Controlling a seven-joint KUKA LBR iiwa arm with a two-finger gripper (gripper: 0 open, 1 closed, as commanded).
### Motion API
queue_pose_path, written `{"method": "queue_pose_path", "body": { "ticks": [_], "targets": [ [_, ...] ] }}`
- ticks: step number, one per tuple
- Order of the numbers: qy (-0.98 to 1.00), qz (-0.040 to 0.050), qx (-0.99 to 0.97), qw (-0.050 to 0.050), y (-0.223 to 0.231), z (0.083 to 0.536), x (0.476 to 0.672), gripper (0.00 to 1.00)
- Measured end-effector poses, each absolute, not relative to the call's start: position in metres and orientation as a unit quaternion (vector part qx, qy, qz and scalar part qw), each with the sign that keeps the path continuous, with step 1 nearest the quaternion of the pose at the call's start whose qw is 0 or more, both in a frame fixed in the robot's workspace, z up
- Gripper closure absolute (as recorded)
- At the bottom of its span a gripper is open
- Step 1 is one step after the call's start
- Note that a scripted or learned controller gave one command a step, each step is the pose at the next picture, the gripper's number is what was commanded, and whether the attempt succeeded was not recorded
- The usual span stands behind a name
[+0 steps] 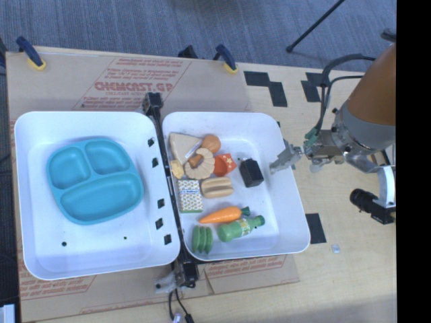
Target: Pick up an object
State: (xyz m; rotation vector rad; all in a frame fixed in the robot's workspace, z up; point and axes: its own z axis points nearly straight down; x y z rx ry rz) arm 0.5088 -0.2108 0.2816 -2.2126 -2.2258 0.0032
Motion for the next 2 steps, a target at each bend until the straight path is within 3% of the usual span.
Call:
{"method": "queue_pose_path", "body": {
  "ticks": [1, 2],
  "targets": [
    [-0.698, 0.0019, -0.716, 0.003, -0.165, 0.161, 0.561, 0.00],
    [-0.717, -0.0031, -0.697, -0.005, -0.107, 0.104, 0.620, 0.00]
  ]
}}
